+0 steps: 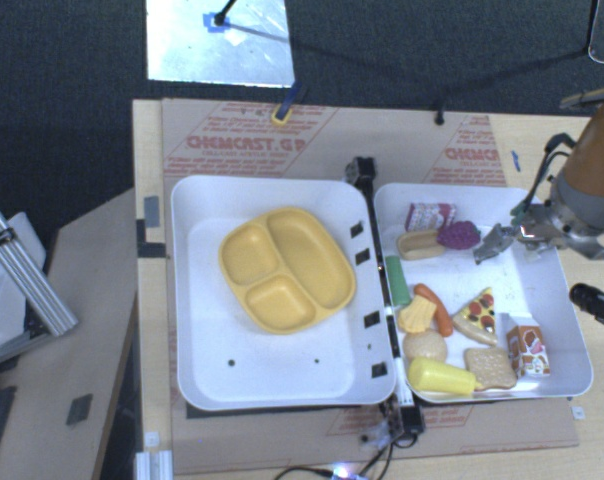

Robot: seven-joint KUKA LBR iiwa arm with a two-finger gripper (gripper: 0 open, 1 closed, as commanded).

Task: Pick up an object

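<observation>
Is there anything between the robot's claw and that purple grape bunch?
Nothing visible. The gripper hangs just right of the purple grapes, with bare white bin floor between them.

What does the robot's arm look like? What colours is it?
The arm is grey, with a wide orange band above the wrist. It is round and chunky, like a thick pipe. A thin dark cable loops along its side. At the end sits a small metal gripper in grey, with dark parts behind it.
</observation>
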